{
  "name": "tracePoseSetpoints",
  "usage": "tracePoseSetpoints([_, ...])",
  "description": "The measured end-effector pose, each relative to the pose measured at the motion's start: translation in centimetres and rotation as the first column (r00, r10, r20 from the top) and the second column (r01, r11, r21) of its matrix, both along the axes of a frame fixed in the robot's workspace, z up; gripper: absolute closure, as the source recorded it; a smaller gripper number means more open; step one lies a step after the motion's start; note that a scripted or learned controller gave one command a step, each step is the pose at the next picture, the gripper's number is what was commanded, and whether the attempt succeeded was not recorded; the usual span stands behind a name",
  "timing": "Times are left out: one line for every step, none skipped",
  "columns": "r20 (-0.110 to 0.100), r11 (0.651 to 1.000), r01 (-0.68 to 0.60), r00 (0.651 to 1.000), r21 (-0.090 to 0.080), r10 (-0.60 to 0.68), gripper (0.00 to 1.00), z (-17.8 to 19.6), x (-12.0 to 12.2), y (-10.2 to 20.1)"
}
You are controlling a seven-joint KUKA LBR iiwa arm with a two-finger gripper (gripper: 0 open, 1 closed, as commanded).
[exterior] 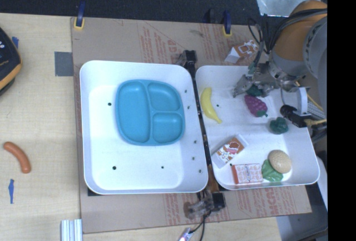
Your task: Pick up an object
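Note:
The right bin [222, 75] holds a yellow banana [209, 104] at its left side, a purple bunch of grapes [255, 105] near the back, and a small dark green piece [278, 124] to the right. A small red and white carton [228, 151] and a flat red and white packet [246, 173] lie near the front, next to a tan bun on green lettuce [276, 166]. My gripper [252, 84] is low over the back of this bin, just above and left of the grapes. Nothing shows between its fingers.
The left bin [94, 123] holds a blue divided plate [149, 111]. A toy sausage [18, 156] lies on the bench far left. A small printed packet [243, 50] sits behind the right bin. The arm's orange band [297, 34] and cables crowd the right bin's back right corner.

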State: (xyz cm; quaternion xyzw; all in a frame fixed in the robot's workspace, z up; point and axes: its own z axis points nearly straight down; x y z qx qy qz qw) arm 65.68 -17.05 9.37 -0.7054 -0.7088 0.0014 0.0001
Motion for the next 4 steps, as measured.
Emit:
tracePoseSetpoints([-0.002, 1.000, 0.000, 1.000, 0.000, 0.000, 0.00, -0.2, -4.1, -2.1])
tracePoseSetpoints([0.000, 1.000, -0.002, 1.000, 0.001, 0.002, 0.00, -0.1, 0.0, 3.7])
tracePoseSetpoints([0.001, 1.000, 0.002, 1.000, 0.001, -0.002, 0.00, -0.1, 0.0, 1.7])
tracePoseSetpoints([-0.002, 1.000, -0.002, 1.000, 0.002, 0.002, 0.00, -0.2, -0.1, 5.3])
